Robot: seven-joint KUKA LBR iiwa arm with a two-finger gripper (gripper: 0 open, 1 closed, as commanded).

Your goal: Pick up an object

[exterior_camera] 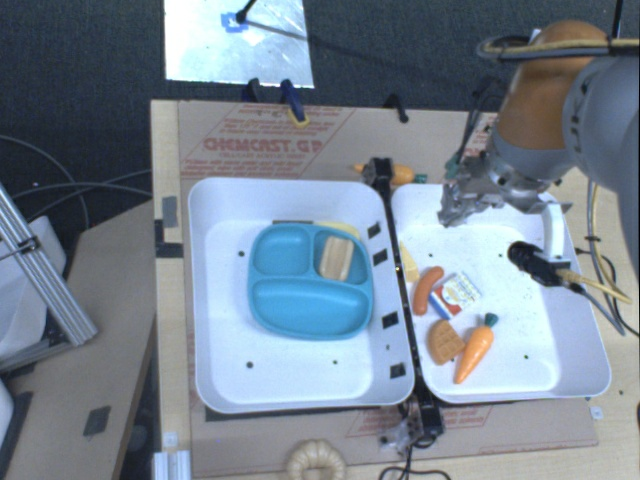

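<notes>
Reaching in from the right, the grey arm with the orange band (560, 98) sets its hand (460, 211) low over the far-left part of the right shallow white bin (520, 338). I cannot tell whether the hand is wide or narrow, and nothing shows in its grasp.

Everything worth picking in this bin lies nearer than the hand. The orange toy carrot with a green top (475, 353) is well nearward, its long axis running from near-left tip to far-right top. Just left of it sits the brown biscuit-like piece (445, 341). Closest to the hand is the reddish-orange toy sausage (428, 290), nearward and a touch left of it, lying mostly near-to-far and tilted toward far-right. Just beside it on the right is a small white-and-red packet (460, 291). My call: the sausage is the likely target, and the hand would have to come nearward and close across its narrow width.

Over in the left shallow white bin (230, 368), a blue divided plastic plate (300, 308) carries a tan bread-like block (337, 259) in its far-right compartment, well apart from the hand.
</notes>
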